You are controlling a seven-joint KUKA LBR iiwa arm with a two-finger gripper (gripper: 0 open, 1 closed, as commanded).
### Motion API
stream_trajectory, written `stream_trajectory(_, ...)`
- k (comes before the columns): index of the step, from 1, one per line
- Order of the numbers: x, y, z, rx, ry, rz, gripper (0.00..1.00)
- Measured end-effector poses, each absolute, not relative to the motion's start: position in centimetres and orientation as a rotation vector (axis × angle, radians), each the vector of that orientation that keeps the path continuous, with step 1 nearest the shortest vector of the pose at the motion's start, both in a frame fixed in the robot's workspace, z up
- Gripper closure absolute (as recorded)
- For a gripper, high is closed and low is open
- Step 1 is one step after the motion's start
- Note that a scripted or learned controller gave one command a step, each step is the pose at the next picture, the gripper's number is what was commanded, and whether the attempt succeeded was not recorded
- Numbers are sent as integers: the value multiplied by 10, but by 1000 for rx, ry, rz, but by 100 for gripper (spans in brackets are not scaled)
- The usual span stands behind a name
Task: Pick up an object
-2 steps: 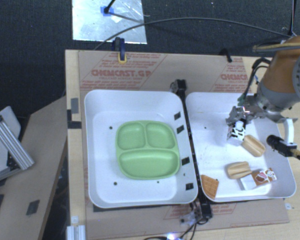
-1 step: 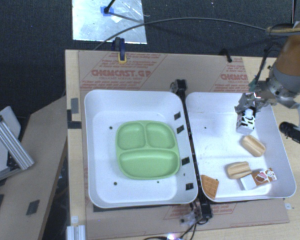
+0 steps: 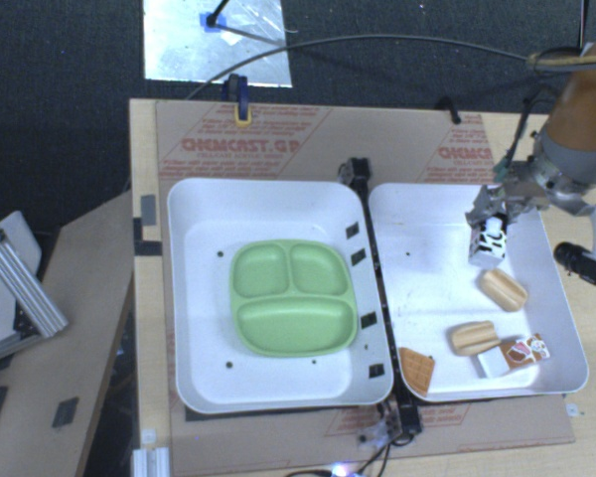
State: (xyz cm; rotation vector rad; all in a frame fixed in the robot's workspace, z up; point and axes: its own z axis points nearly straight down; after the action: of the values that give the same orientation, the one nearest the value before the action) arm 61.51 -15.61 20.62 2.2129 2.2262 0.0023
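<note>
Gripper (image 3: pixel 493 217) seen low over right bin (image 3: pixel 427 266), hung from grey arm (image 3: pixel 576 157) at right. Small black-and-white cow figure (image 3: pixel 489 242) found directly beneath fingertips, apparently pinched at top between closed-in fingers; contact judged likely, not certain. Two bread rolls (image 3: pixel 503 289) lie just below hand, toward bin's near edge. Lift is best made straight up, slowly; grip looks shallow, slip is to be expected. Green divided plate (image 3: pixel 293 296) lies well left, in other bin.
</note>
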Motion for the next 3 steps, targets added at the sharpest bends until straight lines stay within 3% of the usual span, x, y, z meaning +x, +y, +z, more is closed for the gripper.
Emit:
stream_trajectory(1,627,-102,219,2210,2231,5,100)
stream_trajectory(3,623,15,211,2211,2233,3,100)
